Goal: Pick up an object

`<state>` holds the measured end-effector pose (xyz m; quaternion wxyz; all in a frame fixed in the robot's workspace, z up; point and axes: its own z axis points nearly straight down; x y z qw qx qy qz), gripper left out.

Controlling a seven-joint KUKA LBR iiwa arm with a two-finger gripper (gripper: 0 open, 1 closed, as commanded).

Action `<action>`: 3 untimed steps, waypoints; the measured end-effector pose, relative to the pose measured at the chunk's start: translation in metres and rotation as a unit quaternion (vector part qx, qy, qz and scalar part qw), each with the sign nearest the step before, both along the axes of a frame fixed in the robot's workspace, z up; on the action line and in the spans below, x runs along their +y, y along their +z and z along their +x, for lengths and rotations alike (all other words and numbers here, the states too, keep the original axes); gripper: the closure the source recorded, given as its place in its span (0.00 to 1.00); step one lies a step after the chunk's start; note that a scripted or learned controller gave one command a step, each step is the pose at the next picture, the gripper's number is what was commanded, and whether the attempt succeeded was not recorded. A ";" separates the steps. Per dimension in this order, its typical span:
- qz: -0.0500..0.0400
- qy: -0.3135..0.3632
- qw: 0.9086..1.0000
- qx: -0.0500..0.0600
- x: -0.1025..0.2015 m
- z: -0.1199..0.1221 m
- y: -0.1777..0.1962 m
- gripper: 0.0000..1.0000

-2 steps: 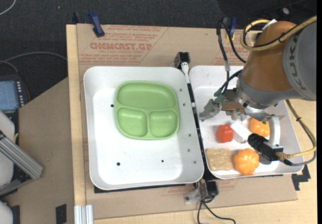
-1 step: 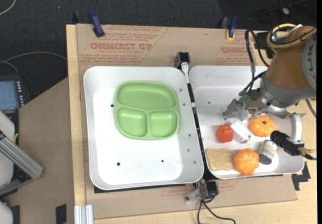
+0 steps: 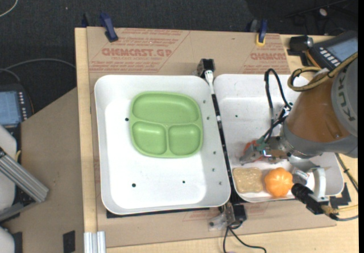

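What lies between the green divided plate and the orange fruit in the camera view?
In the camera view, bare white floor of the left bin, then the two bins' adjoining rims, then a beige sponge-like block beside the orange fruit. The green divided plate sits left.

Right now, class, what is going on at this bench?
A grey robot arm reaches into the right bin, its pincer low near a small reddish item. An orange fruit and a tan block lie at the bin's near edge. A green divided tray sits in the left bin.
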<state>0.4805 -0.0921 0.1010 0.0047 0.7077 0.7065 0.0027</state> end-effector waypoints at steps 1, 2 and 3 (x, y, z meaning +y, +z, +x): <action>-0.003 -0.001 1.000 -0.002 -0.079 0.047 0.107 0.00; 0.006 0.003 1.000 0.001 -0.129 0.135 -0.017 0.00; 0.000 0.003 1.000 0.003 -0.131 0.130 -0.004 1.00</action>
